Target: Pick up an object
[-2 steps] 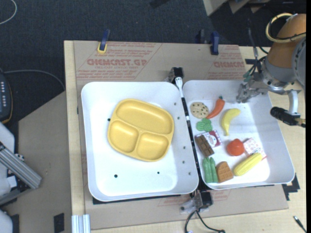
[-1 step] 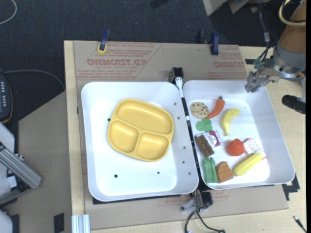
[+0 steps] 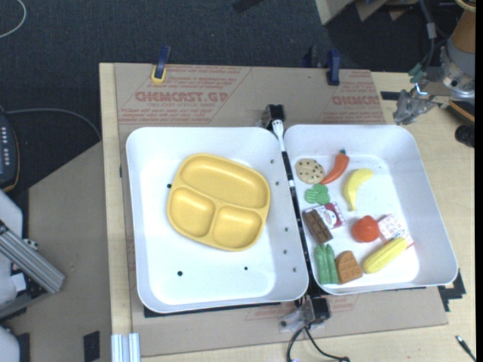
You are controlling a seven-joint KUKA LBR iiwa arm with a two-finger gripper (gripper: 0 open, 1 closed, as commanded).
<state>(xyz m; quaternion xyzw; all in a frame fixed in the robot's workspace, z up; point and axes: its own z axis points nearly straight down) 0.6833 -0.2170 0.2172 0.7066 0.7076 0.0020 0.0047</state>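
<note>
The right bin holds several toy foods: a cookie, a carrot, a banana, a green leafy piece, a chocolate bar, a red tomato, a corn cob, green beans and a brown cracker. My gripper hangs above the bench just beyond the right bin's far right corner, clear of every item. Nothing shows between its tips.
In the left bin lies a yellow three-compartment plate. A pink-and-white wrapped candy sits beside the tomato. Two clamps pin the brown board at the back. A black hinge strip runs between the bins.
</note>
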